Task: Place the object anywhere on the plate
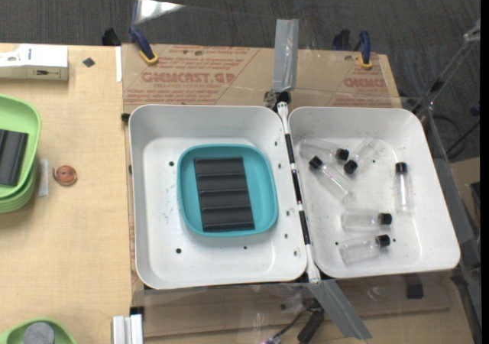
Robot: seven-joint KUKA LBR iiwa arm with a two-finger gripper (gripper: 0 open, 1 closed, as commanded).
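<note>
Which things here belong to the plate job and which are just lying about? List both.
Job:
- vials in the right bin
- teal plate in the left bin

Lying about:
- green tray
- white box
- clamps
- small round orange thing

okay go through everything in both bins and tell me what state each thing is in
Teal plate: lying flat in the left bin, holding a black ridged insert.
Black ridged insert: flat, centred on the plate.
Vials: clear, black caps on, all lying on their sides, scattered across the right bin.
Right bin: holds every vial; none is on the plate yet.
</note>
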